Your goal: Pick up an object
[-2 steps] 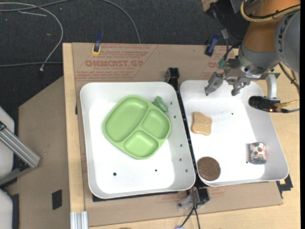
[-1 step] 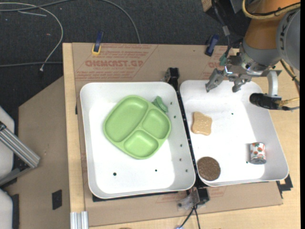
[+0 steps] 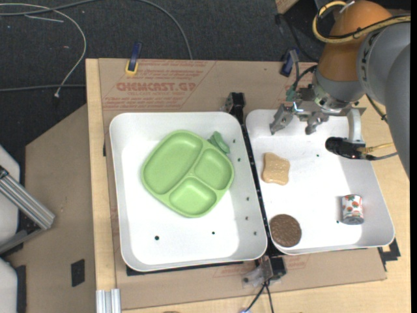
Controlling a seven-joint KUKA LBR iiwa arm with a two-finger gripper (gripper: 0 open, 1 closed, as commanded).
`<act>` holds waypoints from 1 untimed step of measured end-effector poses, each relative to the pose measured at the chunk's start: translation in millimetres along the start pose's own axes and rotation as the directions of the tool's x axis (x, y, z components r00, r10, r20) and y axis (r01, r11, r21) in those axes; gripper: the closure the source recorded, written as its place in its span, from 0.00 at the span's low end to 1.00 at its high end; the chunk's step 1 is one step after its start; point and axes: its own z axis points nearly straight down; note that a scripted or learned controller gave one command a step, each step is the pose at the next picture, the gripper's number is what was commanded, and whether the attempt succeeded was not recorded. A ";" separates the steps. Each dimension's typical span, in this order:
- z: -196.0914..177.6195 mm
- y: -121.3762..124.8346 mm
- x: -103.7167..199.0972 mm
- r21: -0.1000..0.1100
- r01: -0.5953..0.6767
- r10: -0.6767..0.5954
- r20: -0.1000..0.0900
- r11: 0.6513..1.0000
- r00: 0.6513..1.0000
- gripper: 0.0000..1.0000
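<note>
Open gripper above tan biscuit (brown disc nearby)

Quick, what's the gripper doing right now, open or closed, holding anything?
Gripper: open, holding nothing, over the top edge of the right bin.

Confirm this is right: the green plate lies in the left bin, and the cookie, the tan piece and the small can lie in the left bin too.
Wrong on one count. The camera view shows the cookie, tan piece and can in the right bin. The green plate does lie in the left bin.
</note>
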 end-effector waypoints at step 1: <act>63.9 0.1 1.2 0.003 -0.001 0.001 -0.001 1.000 1.000 0.00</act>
